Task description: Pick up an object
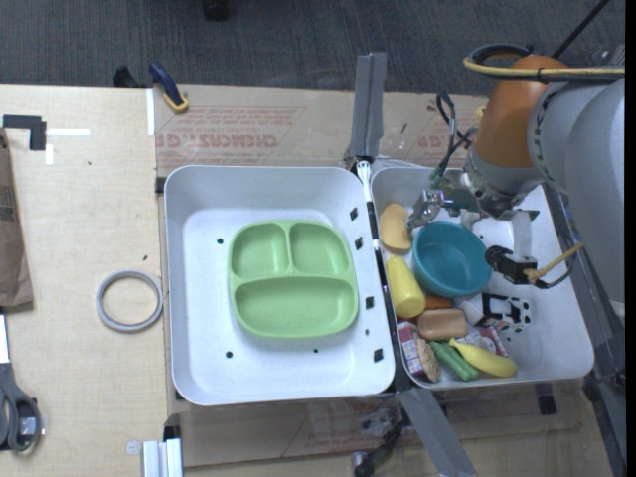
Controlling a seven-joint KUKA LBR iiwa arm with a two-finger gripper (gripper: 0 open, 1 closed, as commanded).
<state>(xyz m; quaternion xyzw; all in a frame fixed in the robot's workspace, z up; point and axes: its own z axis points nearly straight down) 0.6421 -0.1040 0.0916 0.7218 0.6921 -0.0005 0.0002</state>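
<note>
Two white bins sit side by side on my bench. My left bin (179,296) has a green plate (293,278) in it. My right bin (556,356) is full of toy food and a blue bowl (450,258). My gripper (447,199) hangs at the bowl's far edge; I cannot tell its state.

Faint mirrored red lettering — unreadable — on the cardboard (260,127)

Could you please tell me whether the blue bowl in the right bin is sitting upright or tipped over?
Upright. The blue bowl shows its round open mouth and inner floor to the overhead camera, and nothing lies inside it.
</note>
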